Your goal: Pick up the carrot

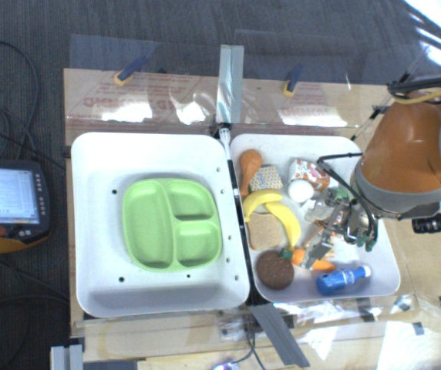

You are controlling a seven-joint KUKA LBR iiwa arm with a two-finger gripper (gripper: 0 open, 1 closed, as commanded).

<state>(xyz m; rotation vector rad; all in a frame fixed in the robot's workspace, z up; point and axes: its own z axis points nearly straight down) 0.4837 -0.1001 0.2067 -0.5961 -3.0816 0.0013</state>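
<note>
Your end effector (322, 241) is sitting low in the right bin (386, 280), tips down at the carrot (315, 262); cannot tell whether they are clamping it or hanging apart. The carrot is lying near the bin's front, just beside the blue bottle (342, 278) and the brown cookie (274, 270). A banana (274, 210) is curving next to a bread slice (265, 230). The left bin (89, 183) is carrying a green divided plate (172, 223).

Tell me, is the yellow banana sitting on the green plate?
No, the banana lies in the right bin among the other food, while the green plate sits alone in the left bin.
</note>
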